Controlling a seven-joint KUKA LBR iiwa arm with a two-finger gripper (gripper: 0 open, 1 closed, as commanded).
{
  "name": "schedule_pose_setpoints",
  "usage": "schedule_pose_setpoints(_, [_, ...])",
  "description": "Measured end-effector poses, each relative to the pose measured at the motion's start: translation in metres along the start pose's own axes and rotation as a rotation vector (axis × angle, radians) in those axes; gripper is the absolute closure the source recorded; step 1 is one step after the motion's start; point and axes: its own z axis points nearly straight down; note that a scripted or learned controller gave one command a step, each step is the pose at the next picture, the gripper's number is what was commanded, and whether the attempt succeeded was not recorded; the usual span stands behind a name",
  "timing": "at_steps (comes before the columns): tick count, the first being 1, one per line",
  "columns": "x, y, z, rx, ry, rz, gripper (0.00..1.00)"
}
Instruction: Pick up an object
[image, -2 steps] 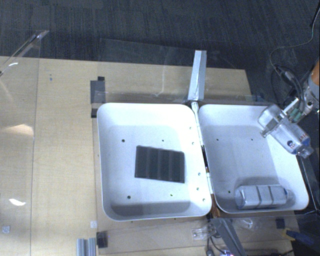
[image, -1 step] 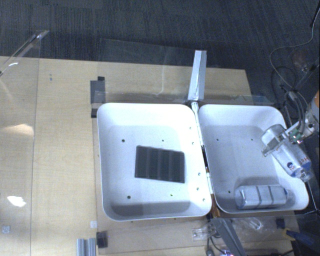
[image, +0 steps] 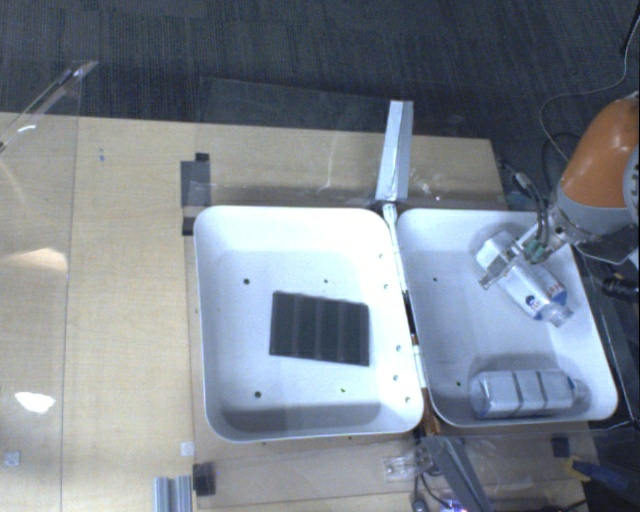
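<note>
A robot arm (image: 600, 170) with a broad, rounded orange band above its wrist and a pale grey section just below that band. The gripper (image: 497, 262) at its end is small and light grey to white, made of blocky, angular parts, with a touch of green near the point where it joins the wrist. Thin dark cables loop beside the orange band.

Arm (image: 600, 170) entering from right, gripper (image: 500, 262) lowered, perhaps tilted
</note>
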Motion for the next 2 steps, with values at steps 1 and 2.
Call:
schedule_pose_setpoints(1, [0.057, 0.015, 0.026, -0.006, -0.005, -0.087, 0.00])
schedule_pose_setpoints(2, [0.044, 0.062, 0.025, 0.020, 0.013, -0.156, 0.00])
